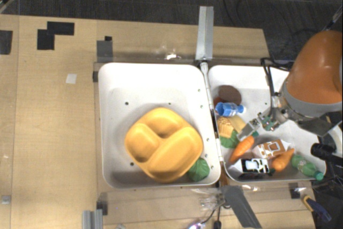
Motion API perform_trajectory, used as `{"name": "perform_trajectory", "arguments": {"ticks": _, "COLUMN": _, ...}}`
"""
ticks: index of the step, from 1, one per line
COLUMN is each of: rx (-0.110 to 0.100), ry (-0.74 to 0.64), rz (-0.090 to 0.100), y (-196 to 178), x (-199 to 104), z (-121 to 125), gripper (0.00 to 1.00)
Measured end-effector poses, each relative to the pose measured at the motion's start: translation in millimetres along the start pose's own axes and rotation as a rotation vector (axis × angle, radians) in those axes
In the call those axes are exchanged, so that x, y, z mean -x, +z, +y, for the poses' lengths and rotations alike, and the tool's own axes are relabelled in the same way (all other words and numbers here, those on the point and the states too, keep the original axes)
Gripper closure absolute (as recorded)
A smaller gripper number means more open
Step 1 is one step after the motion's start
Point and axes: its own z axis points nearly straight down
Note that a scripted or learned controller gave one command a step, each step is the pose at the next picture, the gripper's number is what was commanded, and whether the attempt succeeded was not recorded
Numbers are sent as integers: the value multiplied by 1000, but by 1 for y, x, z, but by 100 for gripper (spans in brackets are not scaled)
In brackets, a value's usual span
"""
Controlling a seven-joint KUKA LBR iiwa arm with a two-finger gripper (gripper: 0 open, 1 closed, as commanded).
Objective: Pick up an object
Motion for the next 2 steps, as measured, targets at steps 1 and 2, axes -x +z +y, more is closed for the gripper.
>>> {"name": "perform_trajectory", "arguments": {"ticks": 1, "rx": -4, "ry": 333, "rz": 2, "y": 91, "x": 27, "z": -18, "gripper": 0}}
{"name": "perform_trajectory", "arguments": {"ticks": 2, "rx": 3, "ry": 213, "rz": -1, "y": 130, "x": 26, "z": -9, "gripper": 0}}
